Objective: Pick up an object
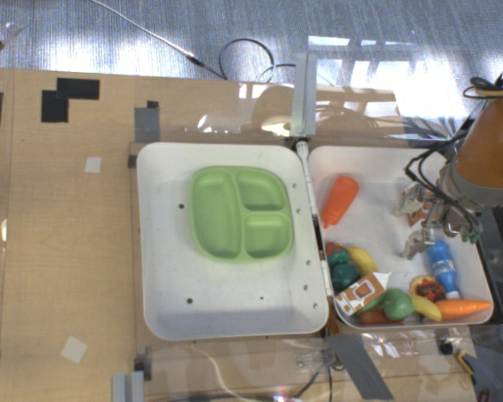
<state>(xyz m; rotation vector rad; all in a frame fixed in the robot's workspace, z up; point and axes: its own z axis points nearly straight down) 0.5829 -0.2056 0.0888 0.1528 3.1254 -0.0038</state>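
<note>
While the tool [419, 222] hangs, fingers spread and gripping nothing | blue bottle [443, 268] just beside at 5 o'clock | long axis 12-to-6 | right bin [365, 164]

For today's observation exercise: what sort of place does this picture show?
Probably a robotics lab test bench: a grey arm's gripper hangs over a white bin of toy food, beside another bin holding a green divided plate.

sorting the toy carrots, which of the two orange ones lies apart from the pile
The upper carrot, lying alone near the divider in the right bin. The other carrot rests along the bin's bottom edge, touching the pile of toy food.
</note>
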